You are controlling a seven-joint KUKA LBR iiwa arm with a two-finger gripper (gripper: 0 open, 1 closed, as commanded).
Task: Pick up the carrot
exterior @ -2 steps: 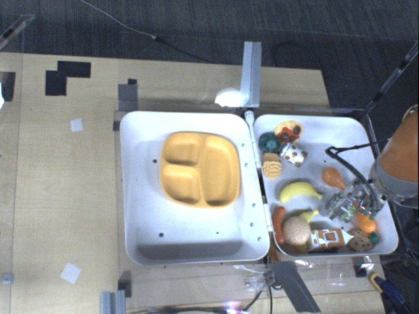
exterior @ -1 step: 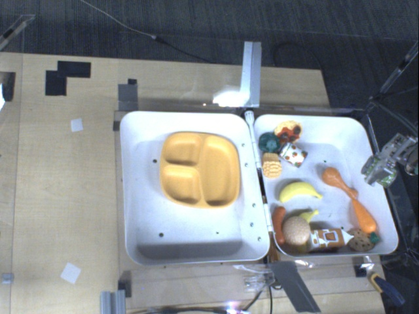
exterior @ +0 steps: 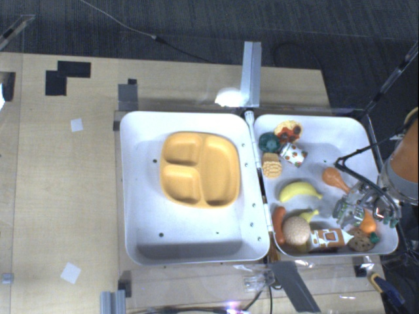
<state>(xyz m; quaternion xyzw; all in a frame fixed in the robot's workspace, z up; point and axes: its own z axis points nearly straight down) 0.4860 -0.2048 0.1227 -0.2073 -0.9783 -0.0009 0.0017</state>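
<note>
Carrot low in the right bin, gripper right over it.

The carrot (exterior: 368,225) lies near the front right corner of the right bin (exterior: 357,128), its orange body partly hidden under the gripper (exterior: 359,209); whether the claw is apart or together cannot be told. A cookie (exterior: 359,243) sits just beside it, a banana (exterior: 300,191) farther left, and a yellow divided plate (exterior: 200,169) rests in the left bin (exterior: 141,195).
</note>
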